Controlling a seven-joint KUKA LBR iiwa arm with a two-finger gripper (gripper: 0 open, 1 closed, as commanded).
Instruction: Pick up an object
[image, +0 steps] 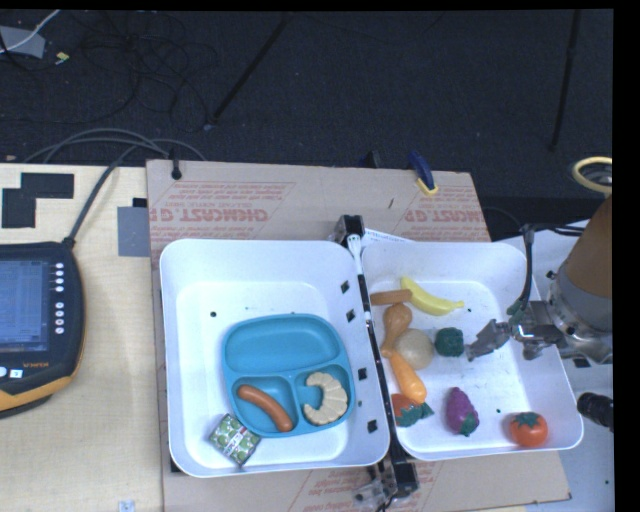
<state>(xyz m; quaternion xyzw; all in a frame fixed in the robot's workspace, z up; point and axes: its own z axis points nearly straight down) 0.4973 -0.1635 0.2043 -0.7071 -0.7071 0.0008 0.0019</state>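
Jaws: standing slightly apart, gripping nothing; gripper (487, 340) is hovering in right bin (505, 262).
Nearest item: broccoli (449, 341), lying just beside fingertips.
Handling: probably light, stiff, bumpy plastic; suggest pinching across its crown.

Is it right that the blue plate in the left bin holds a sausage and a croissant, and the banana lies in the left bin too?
Not quite. The banana lies in the right bin, as the camera view shows. The blue plate in the left bin does hold the sausage and croissant.

Grey two-finger gripper (487, 340) sits low over right white bin (503, 262), just right of dark green broccoli (449, 342); purple plastic eggplant (460, 411) and red tomato (528, 428) nearby.
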